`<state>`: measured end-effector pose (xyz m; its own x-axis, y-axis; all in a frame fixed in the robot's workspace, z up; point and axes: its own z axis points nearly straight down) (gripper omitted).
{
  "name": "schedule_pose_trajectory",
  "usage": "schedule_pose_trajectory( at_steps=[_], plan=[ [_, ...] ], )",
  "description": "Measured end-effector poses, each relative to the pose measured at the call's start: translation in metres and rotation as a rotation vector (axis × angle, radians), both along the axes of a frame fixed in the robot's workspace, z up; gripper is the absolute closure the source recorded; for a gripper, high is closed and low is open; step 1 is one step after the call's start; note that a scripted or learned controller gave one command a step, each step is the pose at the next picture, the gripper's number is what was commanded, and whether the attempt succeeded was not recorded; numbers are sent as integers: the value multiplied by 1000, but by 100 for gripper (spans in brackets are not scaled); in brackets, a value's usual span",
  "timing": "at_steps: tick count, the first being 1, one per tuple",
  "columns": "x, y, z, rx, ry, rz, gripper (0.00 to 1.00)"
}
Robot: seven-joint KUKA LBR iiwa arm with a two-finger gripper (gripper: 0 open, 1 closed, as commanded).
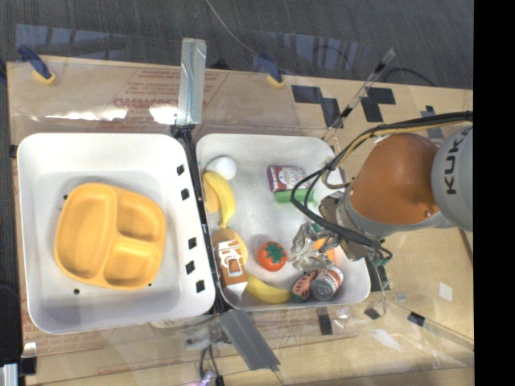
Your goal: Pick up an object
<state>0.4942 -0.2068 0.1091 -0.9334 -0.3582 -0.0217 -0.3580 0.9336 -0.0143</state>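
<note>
The right bin (pixel 265 147) holds several objects. A white ball (pixel 222 167) lies at its back left, with a yellow banana (pixel 220 198) just in front of it. A purple and white carton (pixel 285 178) sits near the back. An orange box (pixel 231 258), a red-orange toy fruit (pixel 272 256) and a second banana (pixel 267 291) lie along the front. A small can (pixel 326 282) rests in the front right corner. My gripper (pixel 312 246) is low in the bin's right half, just above the can and right of the toy fruit. The orange wrist band (pixel 394 179) hides what lies behind it.
The left bin (pixel 40 155) holds a yellow divided plate (pixel 109 235). A black ridge (pixel 195 215) marks where the two bins meet. Cables (pixel 378 131) loop off the arm over the right bin's back right corner.
</note>
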Motion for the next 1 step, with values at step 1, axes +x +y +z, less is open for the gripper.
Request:
schedule_pose_trajectory(
  at_steps=[1],
  plan=[
    [41, 69, 88, 3, 18, 112, 100]
  ],
)
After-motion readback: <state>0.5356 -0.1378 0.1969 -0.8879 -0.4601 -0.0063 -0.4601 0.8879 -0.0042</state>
